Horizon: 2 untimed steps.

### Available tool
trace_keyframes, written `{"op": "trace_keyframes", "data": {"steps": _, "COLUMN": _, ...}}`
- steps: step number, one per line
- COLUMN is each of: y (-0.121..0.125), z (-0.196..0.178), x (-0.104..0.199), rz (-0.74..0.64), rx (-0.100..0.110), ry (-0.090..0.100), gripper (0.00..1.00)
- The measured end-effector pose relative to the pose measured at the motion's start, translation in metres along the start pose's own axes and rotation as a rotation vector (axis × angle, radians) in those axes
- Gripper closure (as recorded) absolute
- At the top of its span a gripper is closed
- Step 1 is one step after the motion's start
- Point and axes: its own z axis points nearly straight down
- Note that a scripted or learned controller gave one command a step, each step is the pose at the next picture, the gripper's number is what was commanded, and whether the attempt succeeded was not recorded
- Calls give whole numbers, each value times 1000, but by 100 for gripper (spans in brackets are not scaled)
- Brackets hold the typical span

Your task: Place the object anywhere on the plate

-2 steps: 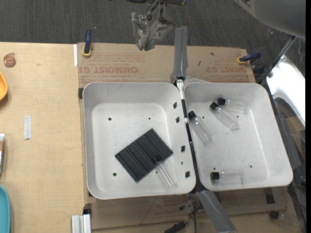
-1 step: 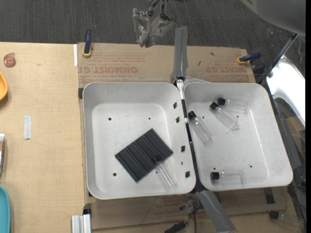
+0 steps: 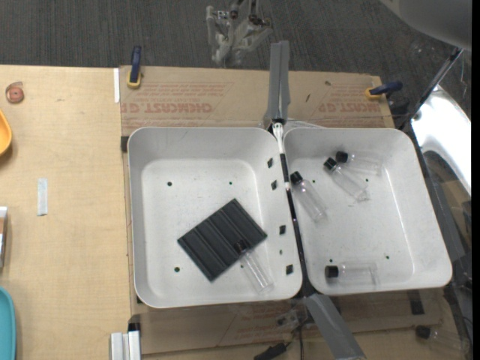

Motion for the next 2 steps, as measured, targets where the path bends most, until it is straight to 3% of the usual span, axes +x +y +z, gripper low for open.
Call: {"op": "trace_keyframes", "data": {"steps": 2, "y": -4, "z": -18, "x": 2, "rz": 13, "rx": 4, "ry": -12, "gripper": 100}}
